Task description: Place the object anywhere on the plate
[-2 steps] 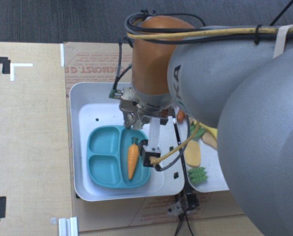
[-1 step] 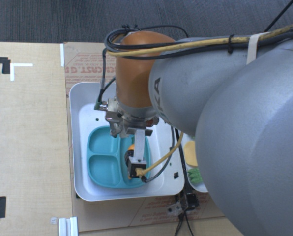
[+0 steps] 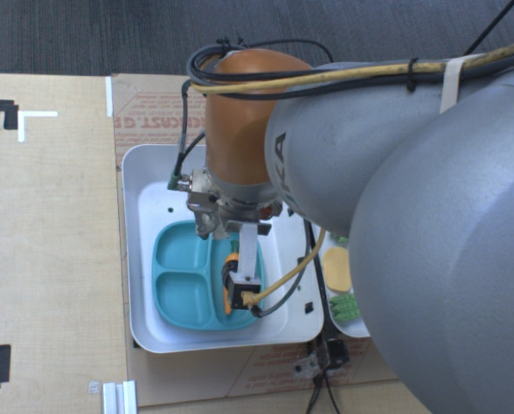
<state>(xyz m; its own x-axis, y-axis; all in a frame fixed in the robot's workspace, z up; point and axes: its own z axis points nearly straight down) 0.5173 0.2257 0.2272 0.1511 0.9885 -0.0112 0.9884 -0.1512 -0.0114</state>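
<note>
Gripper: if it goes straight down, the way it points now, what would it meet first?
Probably the teal plate in the left white bin. The gripper hangs over the plate's upper middle, and I see nothing between them, though the slanted view leaves the height unclear.

Pale wooden bench (image 3: 50, 231); printed cardboard sheet (image 3: 153, 110) on it, white bin (image 3: 141, 231) atop.
</note>
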